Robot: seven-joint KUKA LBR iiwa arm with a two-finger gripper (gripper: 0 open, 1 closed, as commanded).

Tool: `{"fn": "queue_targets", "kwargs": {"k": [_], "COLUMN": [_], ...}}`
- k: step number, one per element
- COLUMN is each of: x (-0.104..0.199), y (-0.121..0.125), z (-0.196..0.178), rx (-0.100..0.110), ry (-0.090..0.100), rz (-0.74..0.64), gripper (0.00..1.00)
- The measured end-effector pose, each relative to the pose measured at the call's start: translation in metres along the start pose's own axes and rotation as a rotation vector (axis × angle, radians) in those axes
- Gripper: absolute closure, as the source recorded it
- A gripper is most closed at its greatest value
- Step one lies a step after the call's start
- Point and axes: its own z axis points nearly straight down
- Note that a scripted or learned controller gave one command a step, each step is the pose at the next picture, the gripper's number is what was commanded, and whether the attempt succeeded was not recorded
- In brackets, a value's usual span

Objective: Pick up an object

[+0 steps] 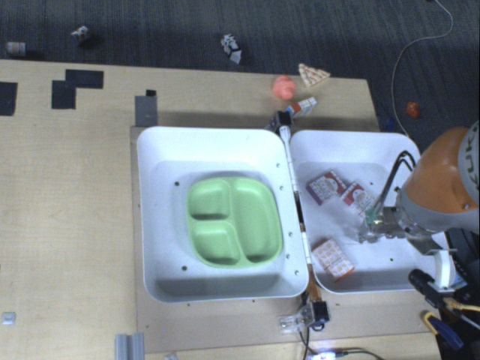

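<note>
On the tan bench (67, 201), two white bins (161, 156) sit; hand (371, 227) state unclear.

I am looking at a robot lab, not a home or shop. The plywood tabletop (67, 223) carries two shallow white bins fixed side by side, the left bin (154, 201) holding a green sectioned tray (234, 220), the right bin (390, 145) holding small packets. A grey arm with an orange band (442, 178) reaches in from the right, which marks this as a test rig. Black tape patches (75, 87) sit on the wood at the far left. Clamps and wiring show at the seam between the bins, near the front edge (311, 317). Beyond the tabletop lies dark office-type carpet (187, 13), strewn with stray small objects and a loose cable (420, 43).
</note>
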Motion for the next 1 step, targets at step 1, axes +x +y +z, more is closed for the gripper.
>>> {"fn": "queue_targets", "kwargs": {"k": [1], "x": [0.0001], "y": [-0.0001], "z": [0.0001], "rx": [0.0], "ry": [0.0], "rz": [0.0], "gripper": [0.0]}}
